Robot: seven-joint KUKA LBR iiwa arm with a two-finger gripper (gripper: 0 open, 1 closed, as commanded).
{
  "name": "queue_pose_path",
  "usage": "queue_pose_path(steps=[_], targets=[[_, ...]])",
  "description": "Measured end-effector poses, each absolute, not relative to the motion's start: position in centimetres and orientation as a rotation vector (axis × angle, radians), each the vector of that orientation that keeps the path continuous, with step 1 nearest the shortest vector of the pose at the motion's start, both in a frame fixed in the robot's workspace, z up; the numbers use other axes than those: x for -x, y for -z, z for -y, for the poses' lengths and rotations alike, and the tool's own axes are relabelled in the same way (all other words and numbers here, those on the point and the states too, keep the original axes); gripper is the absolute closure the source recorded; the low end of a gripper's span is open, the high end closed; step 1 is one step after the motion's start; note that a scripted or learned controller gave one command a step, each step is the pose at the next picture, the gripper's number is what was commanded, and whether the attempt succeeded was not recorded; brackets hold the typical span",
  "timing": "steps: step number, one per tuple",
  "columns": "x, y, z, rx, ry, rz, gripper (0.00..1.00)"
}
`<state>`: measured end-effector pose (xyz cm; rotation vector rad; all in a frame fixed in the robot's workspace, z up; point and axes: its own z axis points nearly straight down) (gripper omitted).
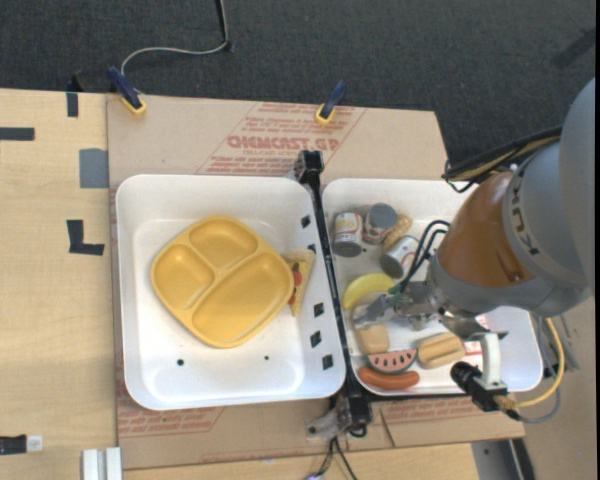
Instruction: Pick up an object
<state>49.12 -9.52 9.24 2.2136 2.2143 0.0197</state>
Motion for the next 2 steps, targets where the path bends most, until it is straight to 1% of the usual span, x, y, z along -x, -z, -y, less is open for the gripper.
queue_pose_path(steps=[2], targets=[[-49.14,-9.23,9.67,-2.212,-0.022,-2.22,0.0]])
